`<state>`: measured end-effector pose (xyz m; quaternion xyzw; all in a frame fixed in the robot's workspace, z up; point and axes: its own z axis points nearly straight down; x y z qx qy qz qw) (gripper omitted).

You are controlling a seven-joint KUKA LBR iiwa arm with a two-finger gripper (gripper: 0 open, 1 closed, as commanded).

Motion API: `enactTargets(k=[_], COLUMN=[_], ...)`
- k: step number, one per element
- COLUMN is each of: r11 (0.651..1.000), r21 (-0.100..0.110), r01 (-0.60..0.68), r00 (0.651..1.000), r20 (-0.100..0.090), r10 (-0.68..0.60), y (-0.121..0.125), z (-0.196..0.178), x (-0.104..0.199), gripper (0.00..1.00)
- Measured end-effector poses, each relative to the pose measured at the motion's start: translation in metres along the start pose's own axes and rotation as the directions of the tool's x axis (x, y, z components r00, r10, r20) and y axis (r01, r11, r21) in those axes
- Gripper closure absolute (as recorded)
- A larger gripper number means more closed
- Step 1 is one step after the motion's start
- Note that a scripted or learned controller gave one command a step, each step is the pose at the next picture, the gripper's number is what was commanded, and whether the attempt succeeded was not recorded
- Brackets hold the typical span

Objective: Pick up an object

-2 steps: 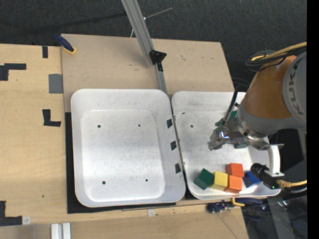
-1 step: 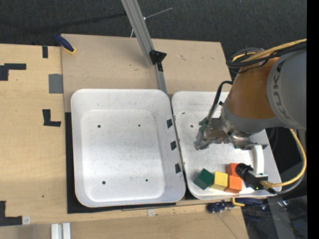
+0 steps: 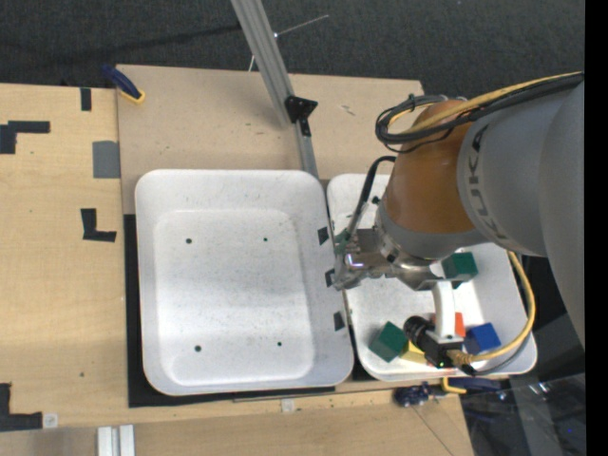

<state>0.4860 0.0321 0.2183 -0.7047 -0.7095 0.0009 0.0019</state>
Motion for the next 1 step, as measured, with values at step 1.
enactTargets(k=[1], r11=[1.000], r21=[-0.003], r01=[0.001], r00=[1.000], r20=[0.000], r10=[-0.001], y=[0.0144], z=[-0.0075], x=[0.0507], gripper=[1.00])
